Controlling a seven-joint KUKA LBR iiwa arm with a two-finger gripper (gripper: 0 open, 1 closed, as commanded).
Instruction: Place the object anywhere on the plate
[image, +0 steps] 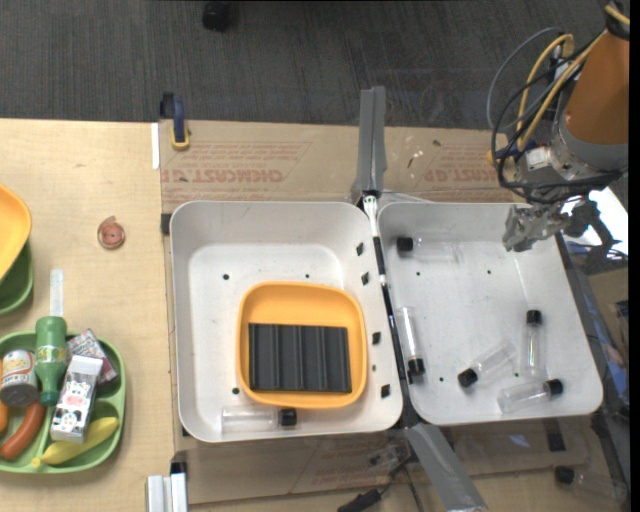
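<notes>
A yellow-orange plate (300, 294) lies in the left bin (200, 300), and a black ridged block (300, 358) rests flat on its middle. A clear vial with a black cap (258, 420) lies in front of the plate by the bin's near wall. Several more clear black-capped vials lie in the right bin (470, 300): one at the far left (418, 244), one along the left wall (408, 340), and a cluster near the front right (500, 375). My gripper (527, 228) hangs over the right bin's far right corner, well away from the plate, with nothing seen in it.
A raised divider (380, 290) separates the two bins. Cables loop off the arm's wrist (530, 110) at upper right. On the bench to the left stand a green tray of toy food (60, 400) and a yellow dish (12, 235).
</notes>
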